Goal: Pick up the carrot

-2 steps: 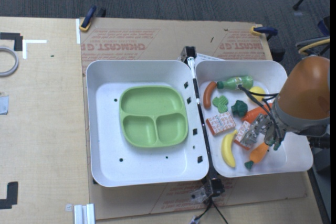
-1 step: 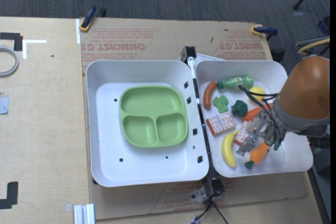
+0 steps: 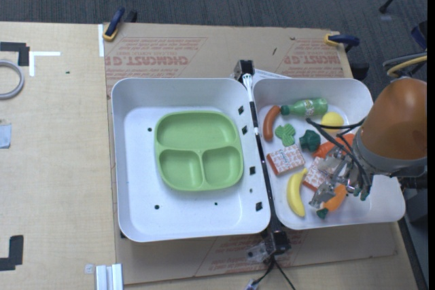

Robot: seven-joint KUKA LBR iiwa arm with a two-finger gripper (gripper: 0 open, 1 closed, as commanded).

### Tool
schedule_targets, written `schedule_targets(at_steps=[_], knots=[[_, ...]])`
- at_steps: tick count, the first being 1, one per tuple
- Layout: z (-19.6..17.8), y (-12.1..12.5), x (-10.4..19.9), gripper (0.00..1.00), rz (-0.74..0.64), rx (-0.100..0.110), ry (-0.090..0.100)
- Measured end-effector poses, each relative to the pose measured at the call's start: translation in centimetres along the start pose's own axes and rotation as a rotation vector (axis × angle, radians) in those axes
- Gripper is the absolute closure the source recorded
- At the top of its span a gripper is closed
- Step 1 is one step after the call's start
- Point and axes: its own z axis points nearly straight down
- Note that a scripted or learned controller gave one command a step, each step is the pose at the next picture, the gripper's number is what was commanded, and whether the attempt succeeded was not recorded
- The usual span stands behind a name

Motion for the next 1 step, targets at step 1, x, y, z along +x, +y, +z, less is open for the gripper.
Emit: schedule_targets(at_steps=[1], knots=[[-1.06, 0.06, -0.29, 1.00, 0.004, -0.002, -0.007]])
